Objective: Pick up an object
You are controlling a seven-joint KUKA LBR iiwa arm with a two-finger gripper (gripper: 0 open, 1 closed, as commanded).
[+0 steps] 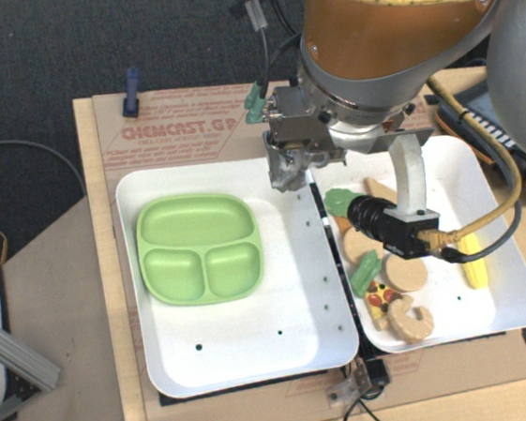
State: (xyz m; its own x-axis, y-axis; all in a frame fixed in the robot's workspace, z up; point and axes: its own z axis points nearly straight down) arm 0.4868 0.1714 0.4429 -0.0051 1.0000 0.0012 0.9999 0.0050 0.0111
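Observation:
The right bin (500, 305) holds a heap of small toy items: a green piece (342, 200), a green leaf-like piece (364, 270), a round tan disc (408, 276), a tan ring-like piece (413, 321), a small red and yellow piece (379, 297) and a yellow piece (474, 264). The gripper (289, 173) hangs under the big orange and grey wrist, over the back end of the seam between the two bins. It is above and left of the heap, and I see nothing between its fingers.
A green three-compartment plate (198, 248) lies in the left bin (250, 348). A black fitting with a tan hose (392, 226) from the arm crosses over the heap. A cardboard sheet (177, 120) lies under both bins.

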